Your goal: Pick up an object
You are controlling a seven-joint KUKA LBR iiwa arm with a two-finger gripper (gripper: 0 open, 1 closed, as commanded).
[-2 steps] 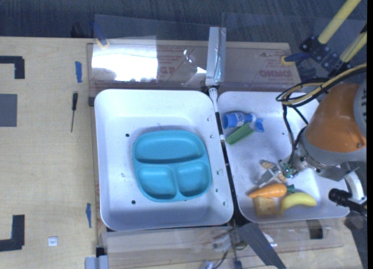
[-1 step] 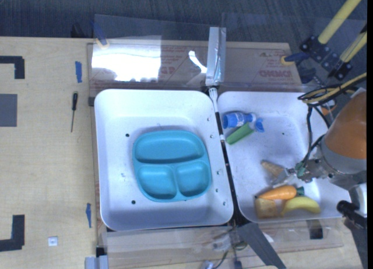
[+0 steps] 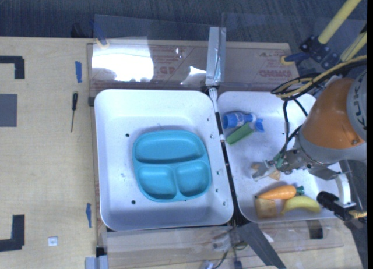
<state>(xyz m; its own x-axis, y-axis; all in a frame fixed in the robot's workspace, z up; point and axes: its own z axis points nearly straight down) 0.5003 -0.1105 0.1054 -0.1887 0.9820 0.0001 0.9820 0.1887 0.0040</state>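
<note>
— Hovering low over the right shallow white plastic bin (image 3: pixel 245 102), the two-finger metal gripper (image 3: pixel 263 170) is seen in the approach step; no object is held. Whether its fingers are parted or closed cannot be told.

— What is within reach?

— A smooth orange carrot-shaped toy (image 3: pixel 277 192), a curved yellow banana-shaped toy (image 3: pixel 303 204) and a tan, bread-like block (image 3: pixel 266 206) are clustered touching one another just below the gripper. A blue crumpled wrapper-like item (image 3: pixel 239 119) and a slim green cylinder (image 3: pixel 239 134) lie farther up the same bin.

— And the next move?

— One object would need to be chosen, likely the carrot, nearest the gripper; a short shift and descent would be called for, the rounded, slick shape being straddled across its narrow width. A glossy turquoise three-compartment tray (image 3: pixel 171 164) is seated in the left white bin (image 3: pixel 111 145) on the pale wooden desk (image 3: pixel 41 157).
</note>
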